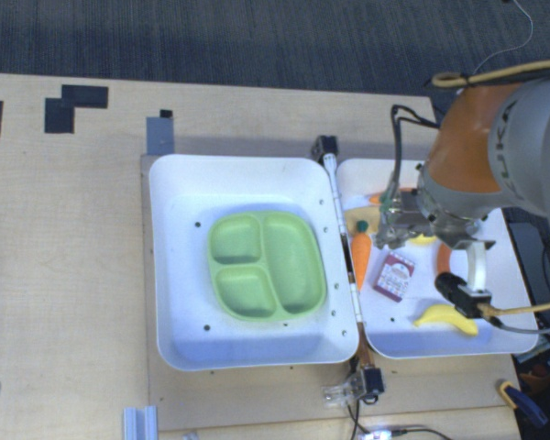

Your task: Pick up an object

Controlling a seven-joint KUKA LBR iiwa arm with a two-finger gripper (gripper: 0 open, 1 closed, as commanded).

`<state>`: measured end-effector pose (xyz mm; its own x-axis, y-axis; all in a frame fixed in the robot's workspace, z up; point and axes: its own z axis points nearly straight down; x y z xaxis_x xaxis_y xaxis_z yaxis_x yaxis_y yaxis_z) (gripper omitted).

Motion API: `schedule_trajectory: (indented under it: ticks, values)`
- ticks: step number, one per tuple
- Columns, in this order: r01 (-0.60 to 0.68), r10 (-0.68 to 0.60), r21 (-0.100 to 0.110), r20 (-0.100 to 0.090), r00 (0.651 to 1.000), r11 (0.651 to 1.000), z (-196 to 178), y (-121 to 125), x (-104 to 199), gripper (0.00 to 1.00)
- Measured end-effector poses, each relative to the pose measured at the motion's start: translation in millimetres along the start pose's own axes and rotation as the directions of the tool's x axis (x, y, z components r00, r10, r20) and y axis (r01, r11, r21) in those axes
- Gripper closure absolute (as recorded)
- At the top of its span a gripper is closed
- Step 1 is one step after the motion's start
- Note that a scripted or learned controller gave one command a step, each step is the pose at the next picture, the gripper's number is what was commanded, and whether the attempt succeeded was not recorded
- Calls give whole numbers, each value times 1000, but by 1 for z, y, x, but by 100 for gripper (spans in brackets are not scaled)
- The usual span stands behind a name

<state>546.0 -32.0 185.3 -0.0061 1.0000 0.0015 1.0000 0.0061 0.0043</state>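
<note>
Pale wood tabletop [64,273] under a dark carpet strip at the top; two shallow white plastic bins side by side. Left white bin [179,246] carries a green three-compartment plastic tray [268,264], nothing else worth grabbing there. Right white bin [509,337] has your candidates: a long orange carrot-shaped toy [359,257] hard against the divider wall, a small red-and-white printed packet [394,276], a yellow banana-shaped toy [445,319] near the front rim, and a bit of red-orange [444,258] half hidden by the arm.

Your hand [394,232] hangs over the back-left part of the right bin, arm coming in from the right. Whether it's spread or pressed together, you cannot tell; the wrist body blocks the view, and nothing is visibly pinched.

Key relation: the packet lies just in front of the hand, toward the bin's front rim, near. The carrot is beside it to the left, long axis running front-to-back along the wall; judged awkward, wall crowds it. Packet looks like the nearer target.
</note>
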Motion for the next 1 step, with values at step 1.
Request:
schedule_trajectory:
  ticks: [1]
  values:
    - [-1,1,2,1,1000,1000,1,-1,-1,0]
